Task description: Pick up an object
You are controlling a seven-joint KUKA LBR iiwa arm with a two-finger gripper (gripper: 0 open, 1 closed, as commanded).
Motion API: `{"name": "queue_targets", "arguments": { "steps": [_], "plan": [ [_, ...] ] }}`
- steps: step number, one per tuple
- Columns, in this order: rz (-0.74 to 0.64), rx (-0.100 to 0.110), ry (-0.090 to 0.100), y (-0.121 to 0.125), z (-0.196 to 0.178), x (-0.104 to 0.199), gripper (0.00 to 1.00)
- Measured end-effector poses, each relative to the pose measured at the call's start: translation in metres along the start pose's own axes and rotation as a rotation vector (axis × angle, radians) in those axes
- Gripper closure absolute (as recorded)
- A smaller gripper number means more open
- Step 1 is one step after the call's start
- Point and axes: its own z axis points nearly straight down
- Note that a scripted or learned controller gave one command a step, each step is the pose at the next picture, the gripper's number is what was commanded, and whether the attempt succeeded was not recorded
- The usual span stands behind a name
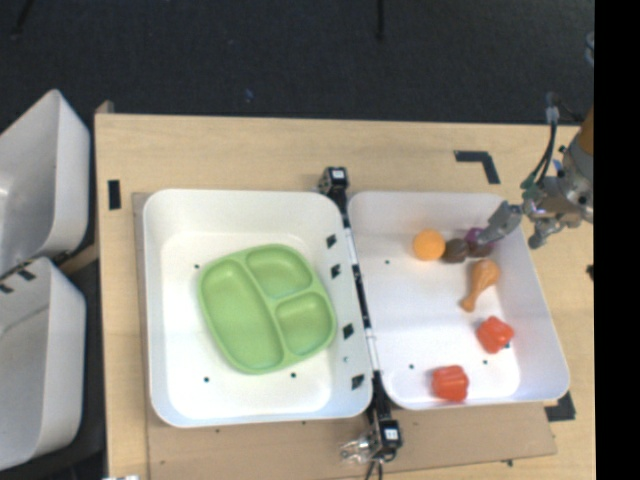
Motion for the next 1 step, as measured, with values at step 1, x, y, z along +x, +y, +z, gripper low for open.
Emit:
{"name": "queue_targets", "arguments": {
  "steps": [1],
  "plan": [
    [-0.004, -0.012, -0.002, 0.0022, -0.0072, 0.001, 0.0]
  ]
}}
